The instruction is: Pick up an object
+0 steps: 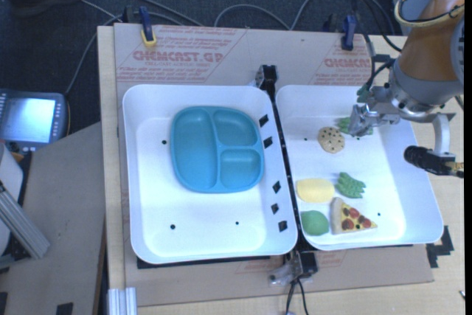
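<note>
Gripper [359,122] is hovering at the right bin's [420,203] far edge beside the cookie [331,139]; can't tell its state. Risk: it's sitting off-centre, so closing may nudge the cookie aside.

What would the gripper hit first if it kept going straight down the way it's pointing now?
Probably the white floor of the right bin, just right of the cookie. The gripper hangs beside the cookie rather than over it, though depth is hard to judge here.
</note>
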Robot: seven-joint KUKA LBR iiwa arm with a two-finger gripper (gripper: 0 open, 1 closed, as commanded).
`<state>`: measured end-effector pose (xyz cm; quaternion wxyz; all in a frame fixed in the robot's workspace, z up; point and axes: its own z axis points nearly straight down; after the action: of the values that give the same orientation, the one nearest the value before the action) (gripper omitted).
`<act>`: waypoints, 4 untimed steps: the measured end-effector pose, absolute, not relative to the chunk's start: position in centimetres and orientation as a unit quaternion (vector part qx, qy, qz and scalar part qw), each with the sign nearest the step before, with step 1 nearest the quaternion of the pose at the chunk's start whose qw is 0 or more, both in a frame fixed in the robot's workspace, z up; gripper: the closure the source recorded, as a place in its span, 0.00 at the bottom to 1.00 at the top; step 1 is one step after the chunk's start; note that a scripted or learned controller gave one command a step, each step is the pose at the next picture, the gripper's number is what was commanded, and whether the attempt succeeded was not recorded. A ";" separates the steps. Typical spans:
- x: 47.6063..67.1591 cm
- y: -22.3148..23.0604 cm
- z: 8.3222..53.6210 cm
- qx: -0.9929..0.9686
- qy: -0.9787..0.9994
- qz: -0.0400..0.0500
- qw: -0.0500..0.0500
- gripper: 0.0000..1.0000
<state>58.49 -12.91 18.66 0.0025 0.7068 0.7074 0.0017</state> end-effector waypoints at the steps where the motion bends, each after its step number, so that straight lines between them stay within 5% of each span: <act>1: 58.7 -12.9 24.1 0.706 0.708 0.002 0.003 1.00; 4: 53.1 1.4 23.6 0.705 0.709 0.000 -0.003 1.00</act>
<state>53.09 1.42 23.61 -0.0026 0.7050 0.7092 0.0001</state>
